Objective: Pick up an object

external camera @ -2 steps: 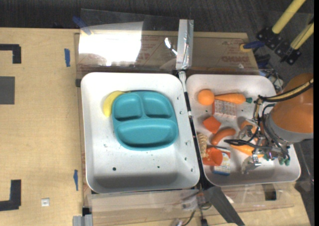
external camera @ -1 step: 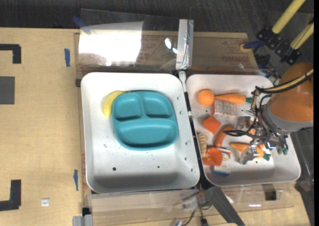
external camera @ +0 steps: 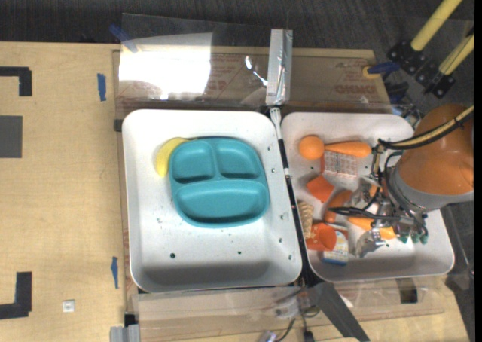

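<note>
bench: tan board surface (external camera: 53, 182), two white bins side by side, metal divider strip (external camera: 279, 65) standing behind the seam between them
arm: grey with orange band (external camera: 440, 156), reaching over right bin (external camera: 437, 254) from its right side, cables trailing across the wrist
gripper: (external camera: 373, 241) low in right bin, at the near right part of the clutter; finger state cannot tell, tangled with wires and orange items, nothing clearly seen held
reason for pose: judged as a descent onto the pile, wrist lowered so the tool meets items from above
target candidates: orange clutter (external camera: 335, 201) in right bin, just left of the gripper; touching or apart not clear
orange ball (external camera: 310, 147): far left corner of right bin, well apart from the gripper
orange-and-white box (external camera: 348, 156): beside the ball, along the far wall of right bin
red-orange piece (external camera: 324, 237): near left part of right bin, near the gripper
left bin (external camera: 143, 250): across the seam from right bin, away from the tool
teal divided tray (external camera: 218, 180): centre of left bin, lying flat
yellow item (external camera: 163, 154): tucked under the tray's far left edge, mostly hidden
risk: judged crowded pile, slip or multi-item contact likely
</note>
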